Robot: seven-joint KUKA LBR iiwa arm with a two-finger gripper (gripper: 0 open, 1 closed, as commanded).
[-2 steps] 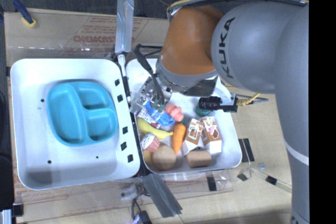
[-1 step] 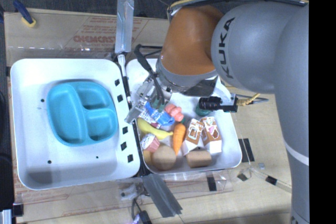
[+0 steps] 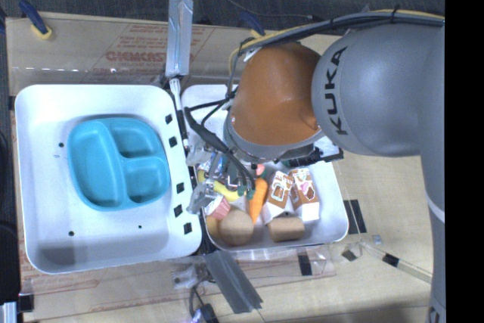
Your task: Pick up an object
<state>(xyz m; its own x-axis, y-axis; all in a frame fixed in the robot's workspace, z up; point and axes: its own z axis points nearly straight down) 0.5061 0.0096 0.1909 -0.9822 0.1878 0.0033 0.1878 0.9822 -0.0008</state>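
My end effector (image 3: 219, 176) is down inside the right bin (image 3: 338, 221), low among the objects at its left side; whether it is apart or together I cannot tell, the wrist and cabling cover it. I judge the pick not yet done: nothing is visibly lifted clear, all items lie on the bin floor.

Candidates: an orange carrot (image 3: 258, 197), tapered and smooth, just right of the end effector; a rounded tan potato-like piece (image 3: 234, 227); a brown block (image 3: 286, 227); two printed cartons (image 3: 292, 189), flat-faced and boxy; something yellow (image 3: 220, 187) beside the tool.

Left bin (image 3: 38, 185) holds a blue compartment tray (image 3: 119, 160), glossy moulded plastic. Both bins are shallow white plastic on a cardboard-lined tabletop (image 3: 378, 276).
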